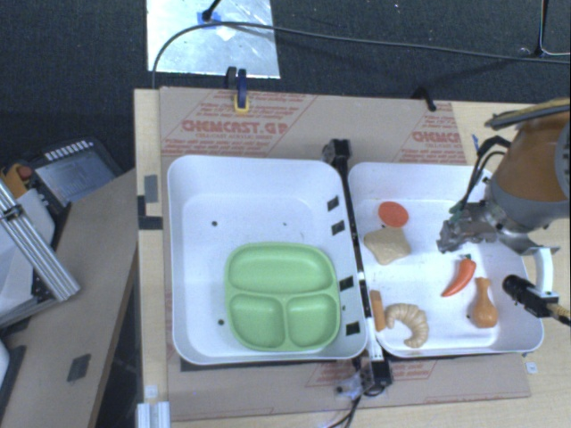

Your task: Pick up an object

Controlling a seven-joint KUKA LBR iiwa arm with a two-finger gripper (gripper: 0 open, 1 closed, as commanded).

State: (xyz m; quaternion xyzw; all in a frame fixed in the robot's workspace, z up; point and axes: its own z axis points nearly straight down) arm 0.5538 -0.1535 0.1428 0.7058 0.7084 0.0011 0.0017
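Right bin crowded with toy food; green divided plate alone in left bin. Gripper low above red chili pepper, grip state impossible to tell. Risk: slim pepper skidding aside, or nudging orange gourd alongside

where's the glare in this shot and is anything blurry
In the camera view, the strongest glare is on the shiny metal sheet at the top, with blown-out patches; the white bins look bright but keep detail; the whole frame is slightly soft, and the gripper near the red chili pepper is dark and hard to resolve; the green divided tray casts only faint shadow.
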